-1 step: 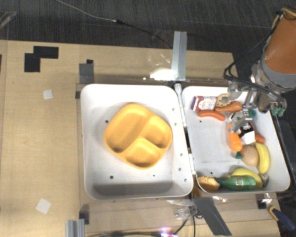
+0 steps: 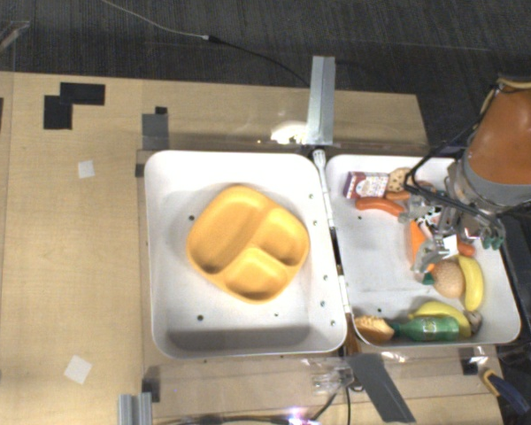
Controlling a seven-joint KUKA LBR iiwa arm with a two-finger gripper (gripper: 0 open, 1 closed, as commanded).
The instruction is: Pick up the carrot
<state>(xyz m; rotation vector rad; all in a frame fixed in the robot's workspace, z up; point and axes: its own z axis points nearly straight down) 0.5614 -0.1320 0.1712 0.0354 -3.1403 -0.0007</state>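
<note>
The carrot [image 2: 418, 240] is a small orange piece lying in the right bin [image 2: 372, 268], just below a red-orange sausage [image 2: 382, 206]. My gripper [image 2: 435, 244] is low over the carrot's right part and covers some of it; orange shows on both sides of the grey gripper body. The arm's orange band [image 2: 513, 140] rises at the right edge.
Close by in the right bin lie a brown potato [image 2: 449, 280], a banana [image 2: 471, 282], a green bottle [image 2: 429, 328], a bread roll [image 2: 374, 328], a purple-white box [image 2: 365, 185] and a cookie [image 2: 398, 181]. The left bin [image 2: 173, 237] holds a yellow divided dish [image 2: 248, 242].
</note>
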